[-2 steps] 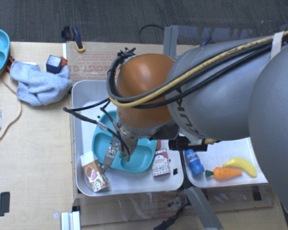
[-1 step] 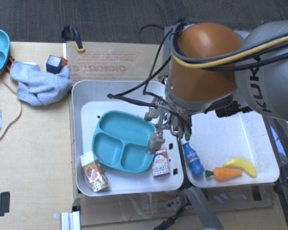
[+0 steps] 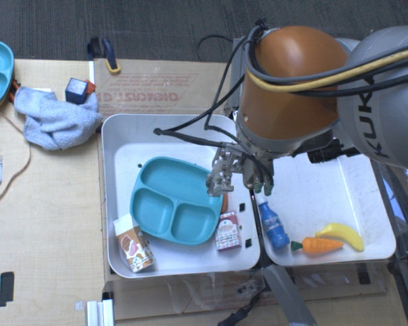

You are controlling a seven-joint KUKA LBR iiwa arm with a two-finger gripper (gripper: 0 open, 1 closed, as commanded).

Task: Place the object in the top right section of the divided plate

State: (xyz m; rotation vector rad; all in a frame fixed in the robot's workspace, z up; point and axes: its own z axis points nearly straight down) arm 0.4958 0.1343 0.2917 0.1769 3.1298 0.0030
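We look down on two shallow white bins side by side. In the left bin lies a teal divided plate with three sections, one long one along its far side and two smaller ones nearer us. All three sections look bare, so we judge the placing is not yet done.

The gripper hangs over the plate's right edge, beside the far right section. We cannot tell how it is set, and we see nothing carried in it.

Which object is meant is unclear to us. Two small cartons sit in the left bin: one just right of the plate's near edge, another at the near left corner. The right bin holds a blue bottle, a toy carrot and a banana.

We judge that picking up and placing both remain.
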